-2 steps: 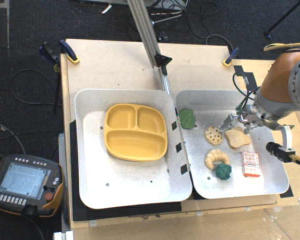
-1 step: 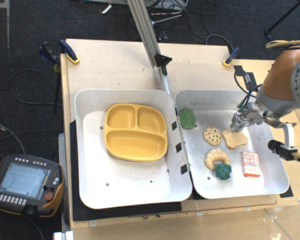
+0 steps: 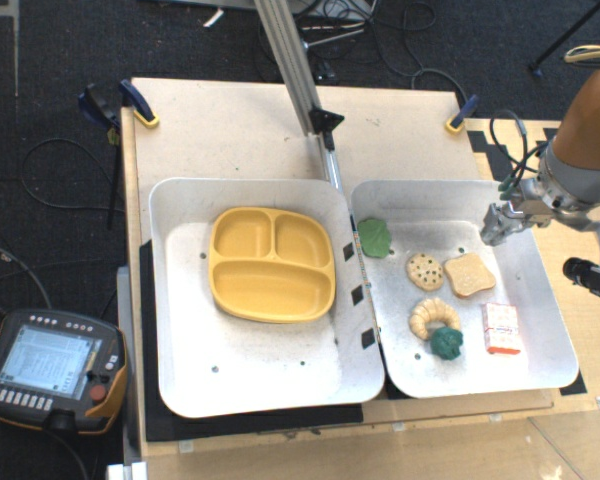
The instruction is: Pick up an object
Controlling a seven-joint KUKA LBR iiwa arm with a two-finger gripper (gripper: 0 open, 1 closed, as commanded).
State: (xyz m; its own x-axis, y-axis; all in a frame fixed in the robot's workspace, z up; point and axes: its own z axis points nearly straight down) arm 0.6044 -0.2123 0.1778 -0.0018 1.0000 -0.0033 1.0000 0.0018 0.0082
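The right bin [image 3: 540, 363] holds a green leafy piece [image 3: 374, 237], a chocolate-chip cookie [image 3: 423, 270], a slice of toast [image 3: 469, 275], a tan croissant [image 3: 433, 316], a dark green broccoli piece [image 3: 446, 343] and a small red and white box [image 3: 501, 328]. My gripper [image 3: 493, 226] hangs over the bin's far right part, just above and to the right of the toast. Nothing shows between its tips, and I see no object lifted.
A yellow divided plate [image 3: 273, 265] lies in the left bin [image 3: 250, 388]. A slanted metal pole [image 3: 293, 58] rises from between the bins at the back. A teach pendant [image 3: 48, 368] sits off the bench at lower left. Yellow clamps [image 3: 140, 108] mark the far corners.
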